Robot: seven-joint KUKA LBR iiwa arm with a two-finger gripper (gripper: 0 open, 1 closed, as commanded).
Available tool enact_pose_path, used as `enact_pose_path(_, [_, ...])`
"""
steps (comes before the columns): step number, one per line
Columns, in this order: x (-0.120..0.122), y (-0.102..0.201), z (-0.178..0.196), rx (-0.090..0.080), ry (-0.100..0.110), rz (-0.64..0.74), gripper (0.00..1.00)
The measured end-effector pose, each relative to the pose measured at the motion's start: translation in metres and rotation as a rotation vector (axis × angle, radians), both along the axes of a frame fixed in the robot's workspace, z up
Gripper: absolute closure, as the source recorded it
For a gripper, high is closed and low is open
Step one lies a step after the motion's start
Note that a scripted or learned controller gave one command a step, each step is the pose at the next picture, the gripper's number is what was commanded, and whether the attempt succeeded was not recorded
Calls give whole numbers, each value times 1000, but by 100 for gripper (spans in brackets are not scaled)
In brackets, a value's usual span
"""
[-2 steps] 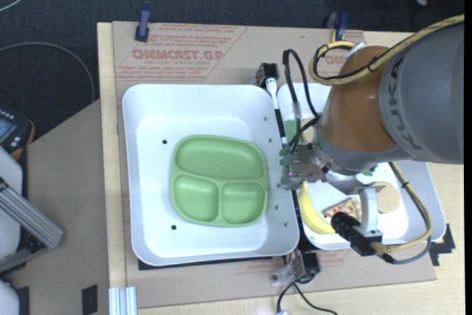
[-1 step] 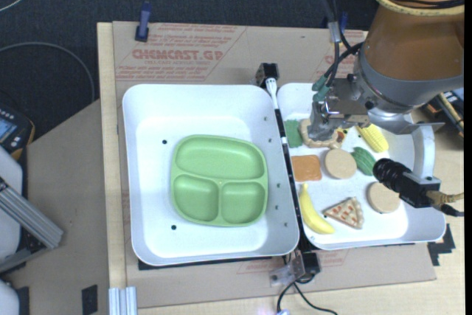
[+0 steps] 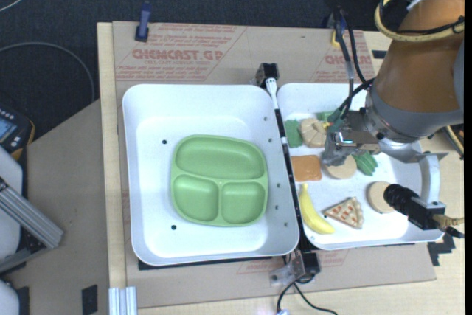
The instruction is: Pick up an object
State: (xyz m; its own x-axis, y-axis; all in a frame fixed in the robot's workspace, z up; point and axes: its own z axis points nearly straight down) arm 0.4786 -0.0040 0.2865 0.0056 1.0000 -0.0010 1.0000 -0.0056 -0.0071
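I see two white bins side by side on the bench. Left bin [image 3: 140, 158] holds a green divided plate [image 3: 219, 179], three compartments, lying flat near the bin's middle. Right bin [image 3: 324, 94] holds the small stuff: a green leafy piece [image 3: 293, 132] by the divider, a tan cookie-like piece [image 3: 313, 131] next to it, an orange-brown square slab [image 3: 306, 168] below those, a yellow banana [image 3: 313, 214] along the near-left side, a pizza slice [image 3: 346, 213] just right of the banana, a round tan disc [image 3: 379, 196] further right, partly behind a black part of the arm.

Arm [image 3: 424, 63] comes in from the right, orange band on top, grey below, covering the right bin's far-right part. Gripper [image 3: 338, 151] is down low in the right bin, approx. centre, over a pale round item [image 3: 341, 170] w/ a green bit [image 3: 366, 162] just beside it. Looks to be touching or nearly touching that round item; can't tell which.

I can't make out the pincer's state from this angle, wrist body blocks it. No item visibly raised off the bin floor.
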Motion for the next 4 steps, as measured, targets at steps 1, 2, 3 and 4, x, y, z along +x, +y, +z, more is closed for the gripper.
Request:
enact_pose_path(1, [-1, -27, -108, 1, 3, 1, 100])
enact_pose_path(2, [1, 23, -51, 2, -12, 11, 100])
enact_pose_path(3, [1, 67, -49, 1, -9, 10, 100])
enact_pose_path(4, [20, 58, -105, 1, 0, 4, 100])
